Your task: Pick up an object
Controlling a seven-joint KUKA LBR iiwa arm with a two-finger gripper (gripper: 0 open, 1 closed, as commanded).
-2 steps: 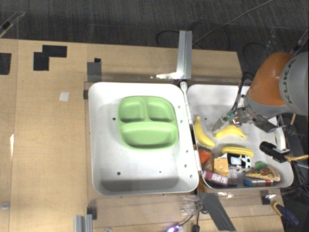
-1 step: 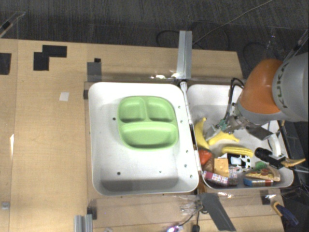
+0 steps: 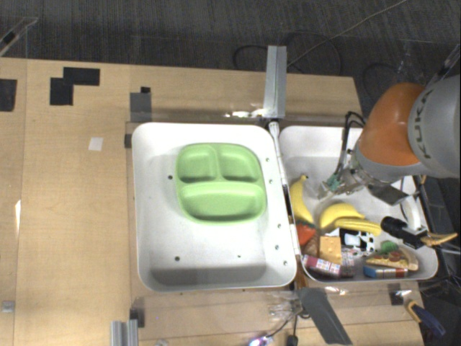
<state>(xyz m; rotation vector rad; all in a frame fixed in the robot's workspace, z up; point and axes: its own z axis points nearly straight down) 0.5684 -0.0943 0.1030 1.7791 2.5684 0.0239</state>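
My gripper (image 3: 337, 184) hangs over the middle of the right bin (image 3: 310, 146), reaching in from the right under the orange band. Just below it lie two yellow bananas, one curved along the bin's left wall (image 3: 301, 203) and one beside it (image 3: 344, 216). Nothing is seen held in the gripper. At the bin's front lie a red piece (image 3: 307, 235), a tan block (image 3: 330, 248), a black-and-white item (image 3: 358, 241), a dark wrapped bar (image 3: 328, 267) and a flat orange-and-red item (image 3: 387, 263).
The left bin (image 3: 155, 193) holds a green divided plate (image 3: 219, 180). A metal post (image 3: 275, 85) stands behind the wall between the bins. The wooden bench (image 3: 65, 207) spreads to the left, with black patches at the back.
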